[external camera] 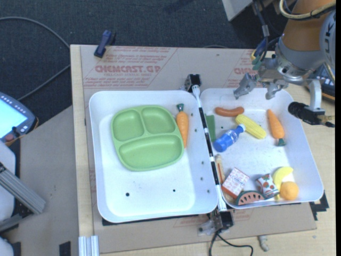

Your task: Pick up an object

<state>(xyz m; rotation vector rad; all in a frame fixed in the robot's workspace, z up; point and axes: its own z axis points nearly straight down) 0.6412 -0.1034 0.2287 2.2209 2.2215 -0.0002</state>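
Spread wide, the pincer (258,88) hangs over the far rim of the right bin (305,148), its two grey fingers (243,87) pointing down and apart with nothing between them. Above it the wrist rises to the orange band at the view's top right, so the arm (306,33) leans in from the right, tilted toward the bench.

Largest on the bench (133,68) are the two white bins side by side. The left bin (106,196) holds a green divided plate (147,137) and, just beside the plate's right edge, an orange carrot (183,127) lying lengthwise.

In the right bin, a reddish sausage (229,111) lies nearest the pincer, just below it. Next come a yellow corn cob (251,126) and a blue bottle (228,138), end to end at a slant near the bin's middle. A second carrot (275,125) lies toward the right wall. Along the near edge sit a small red-and-white carton (235,183), a watermelon slice (251,197), a small printed can (266,185), a yellow banana (282,174) and an orange fruit (289,190), crowded together.

A small blue clip (104,43) sits at the board's far left corner.
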